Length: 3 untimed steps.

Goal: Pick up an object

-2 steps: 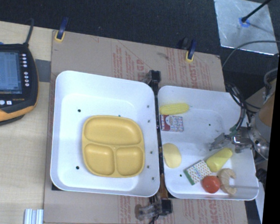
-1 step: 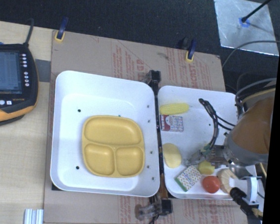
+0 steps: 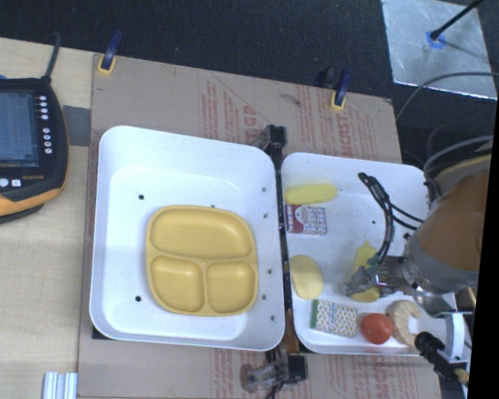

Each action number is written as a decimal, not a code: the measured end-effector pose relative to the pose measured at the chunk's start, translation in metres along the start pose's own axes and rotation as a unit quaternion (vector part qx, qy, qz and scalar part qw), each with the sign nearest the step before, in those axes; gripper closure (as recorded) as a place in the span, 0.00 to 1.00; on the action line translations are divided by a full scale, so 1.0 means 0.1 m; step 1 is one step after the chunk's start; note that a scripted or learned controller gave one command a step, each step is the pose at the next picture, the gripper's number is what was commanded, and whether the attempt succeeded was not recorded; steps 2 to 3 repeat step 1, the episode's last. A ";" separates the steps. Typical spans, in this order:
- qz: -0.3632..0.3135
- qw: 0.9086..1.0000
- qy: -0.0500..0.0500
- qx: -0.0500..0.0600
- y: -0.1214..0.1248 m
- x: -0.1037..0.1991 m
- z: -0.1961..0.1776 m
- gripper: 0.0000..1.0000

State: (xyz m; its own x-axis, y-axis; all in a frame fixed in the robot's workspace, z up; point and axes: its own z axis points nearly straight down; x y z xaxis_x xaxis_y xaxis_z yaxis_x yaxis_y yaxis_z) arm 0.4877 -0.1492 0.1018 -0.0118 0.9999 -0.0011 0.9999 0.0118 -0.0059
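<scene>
Yellow piece [image 3: 367,267] in right bin [image 3: 350,171], just beside gripper [image 3: 363,280] | grip state: cannot tell, nothing visibly pinched | progress: gripper low among items, no object lifted | left: grasp and raise.

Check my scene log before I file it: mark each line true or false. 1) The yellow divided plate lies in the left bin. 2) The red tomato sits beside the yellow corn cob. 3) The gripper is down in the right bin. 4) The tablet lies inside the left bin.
1) The yellow three-compartment plastic plate lies in the left white bin: true.
2) False. The small red tomato sits at the near edge of the right white bin, while the yellow corn cob lies at the far end.
3) The gripper is down in the right bin: true.
4) False. The black tablet with an orange case lies on the bench, left of both bins.
</scene>
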 end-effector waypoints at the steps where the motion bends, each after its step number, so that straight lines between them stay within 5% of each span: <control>1: 0.003 1.000 0.001 -0.002 0.27 0.69 -0.91 1.00; 3: 0.003 1.000 0.001 -0.002 0.27 0.69 -0.91 1.00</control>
